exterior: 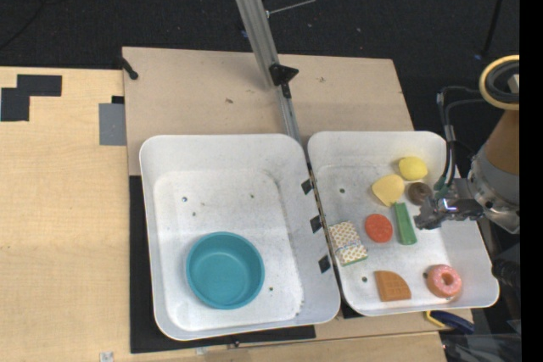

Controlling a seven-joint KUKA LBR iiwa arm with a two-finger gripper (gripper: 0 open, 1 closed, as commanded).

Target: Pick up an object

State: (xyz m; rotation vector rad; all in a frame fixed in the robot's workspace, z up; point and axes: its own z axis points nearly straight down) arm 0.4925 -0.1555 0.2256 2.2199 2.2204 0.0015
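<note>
Right now your gripper [431,214] hangs low at the right bin's [373,144] right side, just right of the green block [404,224], which makes the handiest landmark. From this slanted view you cannot tell whether the fingers are apart or together; they are dark, small and blurred against the wrist hardware, and nothing shows between them, so treat the hand as holding nothing.

Take stock around the green block. The red disc [378,228] lies just to its left. The yellow wedge [389,189] sits just above it, with the yellow ball [413,169] further up and to the right. A small brownish round piece [418,192] sits just above the block's top end, close to your gripper. Below the block lie the orange wedge [392,286] and the pink doughnut [443,281]. The checkered block [348,242] rests well to the left, by the bin wall. The teal bowl [225,270] is far left, in the left bin [221,153].

Judging by position, the green block is your likeliest target. Centre over its long body, turn the fingers to close across its narrow width, and descend straight so you do not nudge the red disc or the brownish piece. Lift slowly and check that something rides up with you.
</note>
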